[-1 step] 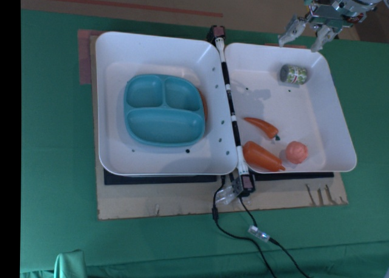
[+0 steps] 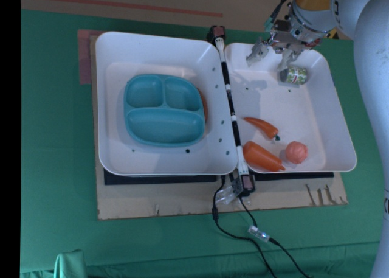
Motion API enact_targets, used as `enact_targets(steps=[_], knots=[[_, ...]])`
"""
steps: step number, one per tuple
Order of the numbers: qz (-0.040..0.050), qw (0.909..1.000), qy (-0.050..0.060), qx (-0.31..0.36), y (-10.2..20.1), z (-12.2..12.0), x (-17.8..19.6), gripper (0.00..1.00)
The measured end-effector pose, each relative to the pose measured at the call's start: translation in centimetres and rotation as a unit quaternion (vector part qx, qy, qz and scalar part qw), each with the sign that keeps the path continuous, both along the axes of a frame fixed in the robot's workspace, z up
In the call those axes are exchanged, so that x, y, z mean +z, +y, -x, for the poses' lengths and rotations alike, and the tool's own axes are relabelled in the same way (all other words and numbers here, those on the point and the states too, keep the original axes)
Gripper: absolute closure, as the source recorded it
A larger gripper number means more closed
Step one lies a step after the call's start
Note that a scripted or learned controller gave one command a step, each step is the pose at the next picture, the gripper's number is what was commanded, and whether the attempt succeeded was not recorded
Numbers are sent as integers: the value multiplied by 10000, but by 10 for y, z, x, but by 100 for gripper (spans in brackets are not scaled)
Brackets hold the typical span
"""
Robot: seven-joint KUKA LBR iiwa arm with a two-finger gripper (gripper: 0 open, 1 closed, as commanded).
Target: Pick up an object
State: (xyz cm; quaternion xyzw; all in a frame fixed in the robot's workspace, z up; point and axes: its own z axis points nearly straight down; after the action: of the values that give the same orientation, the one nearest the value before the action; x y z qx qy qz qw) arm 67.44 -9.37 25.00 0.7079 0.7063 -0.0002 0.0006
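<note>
Green-labelled jar (image 2: 295, 75) beside open claw (image 2: 271, 55)

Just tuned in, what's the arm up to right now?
The gripper is open over the far end of the right bin, one finger right beside a small jar, with nothing between its fingers. A chili pepper, a carrot and an orange ball lie near that bin's front. The left bin holds a teal divided plate.

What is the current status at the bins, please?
Gripper open, empty, above right bin's far end. Small jar lies beside one finger, not gripped. Two carrots and peach ball sit nearer, clear of it.
</note>
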Motion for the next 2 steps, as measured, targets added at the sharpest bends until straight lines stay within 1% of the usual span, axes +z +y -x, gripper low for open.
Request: enact_targets(steps=[1, 2], knots=[[6, 10000, -16, -1, -26, 16, -61, 0], [13, 10000, -39, -14, -27, 15, -50, 100]])
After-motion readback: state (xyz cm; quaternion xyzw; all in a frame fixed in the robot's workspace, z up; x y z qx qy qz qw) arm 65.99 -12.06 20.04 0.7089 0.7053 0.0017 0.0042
